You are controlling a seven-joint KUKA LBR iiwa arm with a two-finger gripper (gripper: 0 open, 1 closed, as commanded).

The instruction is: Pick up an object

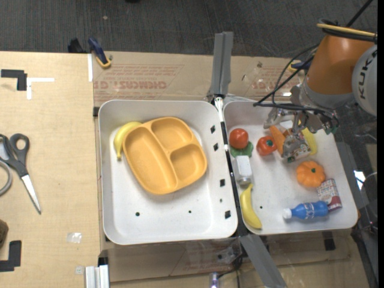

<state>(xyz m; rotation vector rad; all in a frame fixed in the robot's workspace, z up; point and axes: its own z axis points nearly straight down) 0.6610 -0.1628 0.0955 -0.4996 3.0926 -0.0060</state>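
Left bin [114,221]: orange three-section plastic plate [164,155], a yellow banana [123,136] tucked against its left rim.
Right bin [273,212]: red tomato [239,138], small orange pumpkin [310,174], blue bottle [307,210] — second banana [249,208] lower left.
Gripper [294,141]: upper right of frame, low over the bin's cluttered top — grip can't be made out.

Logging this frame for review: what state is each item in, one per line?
Divided plate: lying flat in left bin, compartments bare, tucked against a banana.
Banana: partly under the plate's edge.
Second banana: lying in right bin by the divider.
Blue bottle: on its side.
Orange pumpkin: upright, apart from the claw.
Claw: low over the right bin; grip unclear.
Scissors: closed, on the bench.
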